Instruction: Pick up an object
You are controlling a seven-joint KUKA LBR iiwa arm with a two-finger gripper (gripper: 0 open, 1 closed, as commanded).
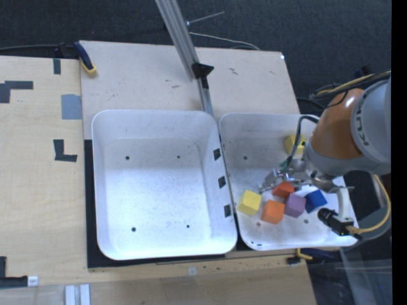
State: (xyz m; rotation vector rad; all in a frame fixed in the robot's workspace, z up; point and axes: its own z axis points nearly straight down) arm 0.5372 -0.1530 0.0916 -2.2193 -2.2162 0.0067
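End effector [282, 178] is low in the right bin [254, 138], at the top of the block cluster near the surface's front right corner. Can't tell its opening or whether it holds anything. Red cube [283, 189] sits directly under it; orange [273, 211], purple [295, 205], blue [315, 200] and yellow [250, 202] cubes crowd just beyond. Small matte blocks, no long axis.

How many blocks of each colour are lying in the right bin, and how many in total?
Yellow block, beside the hand: 1
Yellow block, left side of the pile: 1
Orange block: 1
Red-orange block: 1
Purple block: 1
Blue block: 1
Total: 6; the arm may hide others.
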